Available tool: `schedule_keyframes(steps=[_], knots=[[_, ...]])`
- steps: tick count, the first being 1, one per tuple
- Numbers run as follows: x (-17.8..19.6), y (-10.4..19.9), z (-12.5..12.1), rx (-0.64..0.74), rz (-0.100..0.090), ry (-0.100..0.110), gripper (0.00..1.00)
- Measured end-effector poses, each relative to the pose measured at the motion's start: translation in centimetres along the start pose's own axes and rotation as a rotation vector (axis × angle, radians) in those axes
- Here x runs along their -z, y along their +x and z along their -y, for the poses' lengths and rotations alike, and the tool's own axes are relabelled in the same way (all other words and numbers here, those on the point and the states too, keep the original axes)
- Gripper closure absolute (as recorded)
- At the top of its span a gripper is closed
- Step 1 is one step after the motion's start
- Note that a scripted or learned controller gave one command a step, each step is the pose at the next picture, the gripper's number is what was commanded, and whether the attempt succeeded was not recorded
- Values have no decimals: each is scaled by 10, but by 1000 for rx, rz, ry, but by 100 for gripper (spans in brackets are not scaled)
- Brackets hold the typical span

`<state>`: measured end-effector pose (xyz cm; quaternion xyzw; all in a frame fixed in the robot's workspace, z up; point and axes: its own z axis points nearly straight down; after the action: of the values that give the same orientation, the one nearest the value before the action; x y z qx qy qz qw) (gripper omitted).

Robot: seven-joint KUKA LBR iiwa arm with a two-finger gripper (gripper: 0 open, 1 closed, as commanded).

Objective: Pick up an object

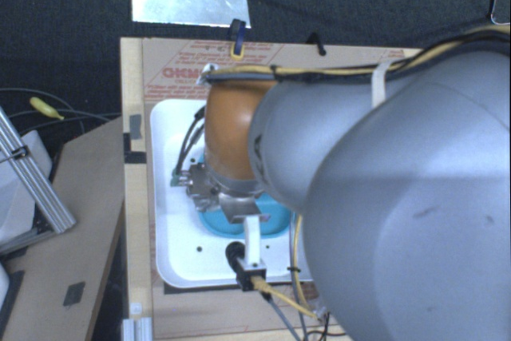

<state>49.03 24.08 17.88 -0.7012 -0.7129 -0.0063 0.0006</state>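
My grey arm with its orange band reaches in from the right and covers most of the bench. Its wrist hangs over the left white bin. Under the wrist a blue object lies in the bin, part hidden by the arm. A white finger-like part and a black tip stick out toward the bin's front edge. The gripper itself sits low over the blue object, and its fingertips are hidden.
The right bin is behind the arm. A cardboard sheet lies under the bins at the back. A wooden side surface and metal rails stand at the left. Yellow cables trail by the bin's front.
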Motion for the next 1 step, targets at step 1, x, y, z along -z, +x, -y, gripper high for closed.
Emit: schedule_keyframes(steps=[1], knots=[[-88,-7,-78,-11,5,-1,100]])
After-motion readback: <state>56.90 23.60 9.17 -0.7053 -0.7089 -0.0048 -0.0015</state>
